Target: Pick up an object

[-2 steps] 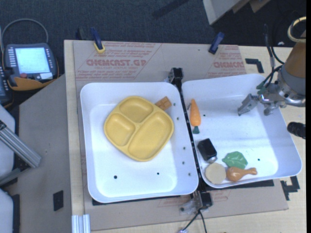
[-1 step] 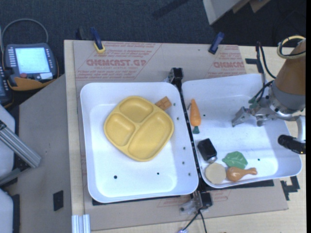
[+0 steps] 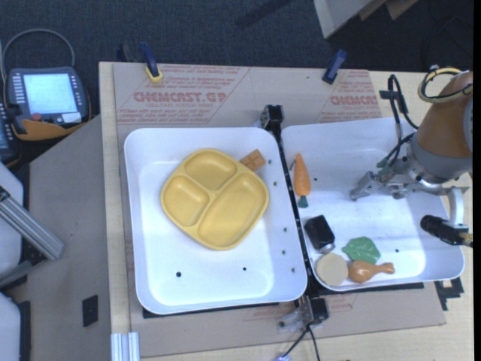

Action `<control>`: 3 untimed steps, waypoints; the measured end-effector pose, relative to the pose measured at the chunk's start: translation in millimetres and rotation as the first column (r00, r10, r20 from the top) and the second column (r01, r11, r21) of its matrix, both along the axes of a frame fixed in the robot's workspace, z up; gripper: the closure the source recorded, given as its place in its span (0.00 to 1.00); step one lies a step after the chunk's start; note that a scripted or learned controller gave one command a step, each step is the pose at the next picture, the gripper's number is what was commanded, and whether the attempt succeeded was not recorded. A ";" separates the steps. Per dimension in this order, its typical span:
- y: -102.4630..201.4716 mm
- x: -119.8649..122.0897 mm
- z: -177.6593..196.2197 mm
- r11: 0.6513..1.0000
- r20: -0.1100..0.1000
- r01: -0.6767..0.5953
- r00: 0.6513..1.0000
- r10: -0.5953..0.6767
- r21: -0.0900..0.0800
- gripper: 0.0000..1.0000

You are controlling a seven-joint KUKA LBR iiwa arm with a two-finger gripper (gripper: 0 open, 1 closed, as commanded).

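Bench [image 3: 113,201] top reads "CHEMCAST G.P" in red, printed twice at upper centre. 2 white bins. Left bin [image 3: 150,262]: 1 yellow divided plate [image 3: 214,198], 1 small brown block [image 3: 252,159] touching plate's upper right edge. Right bin [image 3: 338,149]: 1 carrot [image 3: 301,176] nr its left wall, 1 black block [image 3: 319,232], 1 tan disc [image 3: 331,268], 1 green leaf [image 3: 362,247], 1 drumstick [image 3: 370,271], all lower centre-right of frame. End effector [image 3: 368,186] over right bin's upper part, holding nothing; can't tell finger width.

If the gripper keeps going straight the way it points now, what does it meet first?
The gripper points left across the right bin. Bare bin floor lies ahead, then probably the toy carrot by the divider; its height above the floor is unclear, so it may pass over.
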State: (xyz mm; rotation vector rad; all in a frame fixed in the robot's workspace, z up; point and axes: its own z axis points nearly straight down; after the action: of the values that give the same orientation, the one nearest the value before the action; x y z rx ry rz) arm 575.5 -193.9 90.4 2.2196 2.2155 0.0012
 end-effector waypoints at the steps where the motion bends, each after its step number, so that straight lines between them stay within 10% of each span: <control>1: 1.5 4.6 15.5 1.000 0.014 -0.003 1.000 0.003 0.000 1.00; 3: -11.6 6.9 109.5 1.000 0.003 -0.001 1.000 0.001 0.000 1.00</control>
State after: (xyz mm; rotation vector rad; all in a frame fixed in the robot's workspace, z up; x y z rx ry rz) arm 582.4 -205.5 199.9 2.2167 2.2153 0.0037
